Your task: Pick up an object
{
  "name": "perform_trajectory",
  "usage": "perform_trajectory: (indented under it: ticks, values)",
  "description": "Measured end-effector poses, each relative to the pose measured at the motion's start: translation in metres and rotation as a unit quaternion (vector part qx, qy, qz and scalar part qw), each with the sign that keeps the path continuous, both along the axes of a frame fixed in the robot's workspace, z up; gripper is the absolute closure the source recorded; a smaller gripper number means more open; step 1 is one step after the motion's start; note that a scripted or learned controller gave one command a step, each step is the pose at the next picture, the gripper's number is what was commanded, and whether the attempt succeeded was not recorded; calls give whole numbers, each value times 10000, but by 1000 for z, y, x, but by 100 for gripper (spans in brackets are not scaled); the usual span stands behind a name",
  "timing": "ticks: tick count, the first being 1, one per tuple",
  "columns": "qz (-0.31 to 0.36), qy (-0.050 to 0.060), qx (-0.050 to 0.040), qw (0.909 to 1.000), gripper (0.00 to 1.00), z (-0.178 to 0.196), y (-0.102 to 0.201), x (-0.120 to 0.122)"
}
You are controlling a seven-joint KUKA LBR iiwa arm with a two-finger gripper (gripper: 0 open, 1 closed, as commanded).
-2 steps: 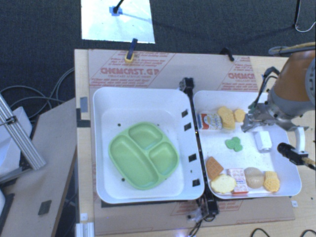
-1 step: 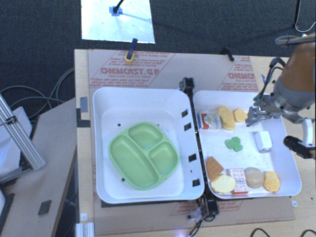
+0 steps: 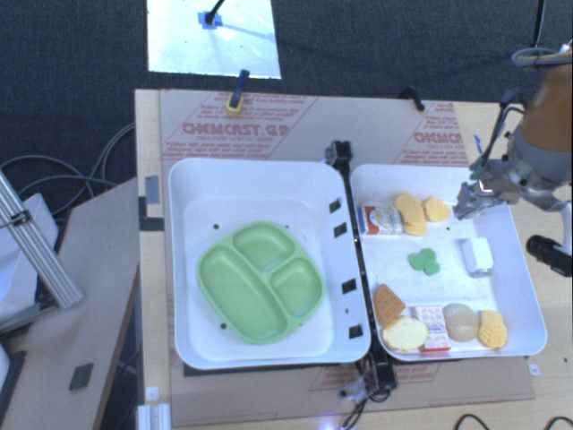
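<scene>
The right bin [image 3: 528, 321] holds several toy foods. Along its far side lie a red-and-white packet [image 3: 380, 219], a yellow oval piece [image 3: 411, 210] and a smaller yellow piece [image 3: 437, 210]. A green piece [image 3: 423, 261] sits mid-bin, with a white block [image 3: 476, 255] to its right. Near the front lie a brown cracker [image 3: 389, 303], a yellow bun [image 3: 405, 333], another packet [image 3: 431, 319], a pale round piece [image 3: 460, 321] and a yellow waffle [image 3: 491, 328]. My gripper [image 3: 469, 202] hangs over the bin's far right part, just right of the small yellow piece and above the white block.
The left bin [image 3: 192, 186] holds a green divided plate [image 3: 260, 280]. A black divider with clips [image 3: 349, 249] runs between the bins. Beyond them, a yellow-and-blue item [image 3: 237, 92] lies on the cardboard sheet [image 3: 269, 124].
</scene>
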State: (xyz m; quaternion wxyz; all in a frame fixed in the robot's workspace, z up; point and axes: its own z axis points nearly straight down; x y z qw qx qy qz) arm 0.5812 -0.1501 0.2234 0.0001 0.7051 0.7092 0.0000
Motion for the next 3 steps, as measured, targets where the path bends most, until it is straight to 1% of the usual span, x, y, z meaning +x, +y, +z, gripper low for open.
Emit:
perform_trajectory:
  ticks: [1, 2, 3]
  values:
    - [16, 20, 8, 10000, 100, -10, 46, -6]
    - [22, 18, 11, 10000, 100, -20, 97, -8]
    - [24, 18, 9, 10000, 100, -18, 152, -20]
